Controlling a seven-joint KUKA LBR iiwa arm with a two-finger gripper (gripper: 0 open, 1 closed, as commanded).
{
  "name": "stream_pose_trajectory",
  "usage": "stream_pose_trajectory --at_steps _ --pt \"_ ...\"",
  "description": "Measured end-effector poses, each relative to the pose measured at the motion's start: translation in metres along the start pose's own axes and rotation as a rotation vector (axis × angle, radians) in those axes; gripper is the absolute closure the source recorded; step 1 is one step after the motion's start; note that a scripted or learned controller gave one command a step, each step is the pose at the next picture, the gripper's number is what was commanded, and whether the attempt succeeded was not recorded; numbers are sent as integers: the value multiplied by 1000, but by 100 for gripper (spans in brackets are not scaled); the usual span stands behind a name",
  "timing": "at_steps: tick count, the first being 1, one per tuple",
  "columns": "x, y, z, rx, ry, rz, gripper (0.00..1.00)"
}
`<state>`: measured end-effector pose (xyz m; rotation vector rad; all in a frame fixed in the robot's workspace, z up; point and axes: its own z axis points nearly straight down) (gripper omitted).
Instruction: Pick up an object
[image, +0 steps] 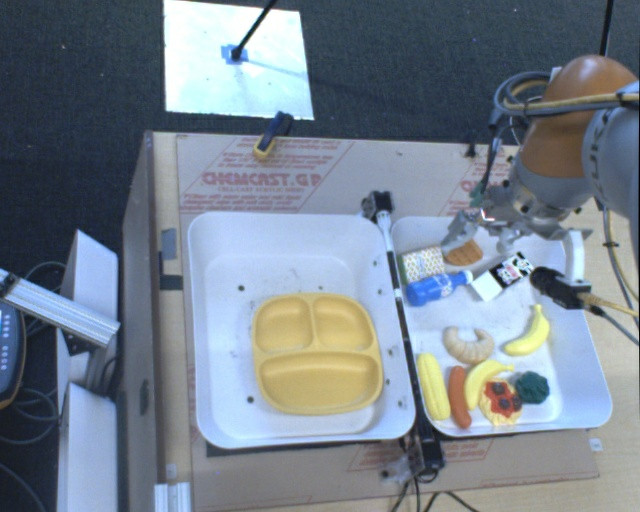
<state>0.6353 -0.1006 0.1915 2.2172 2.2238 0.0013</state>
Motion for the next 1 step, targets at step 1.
stream_pose_trajectory --at_steps 1 --pt "-39 -34 103 3 0 2 0"
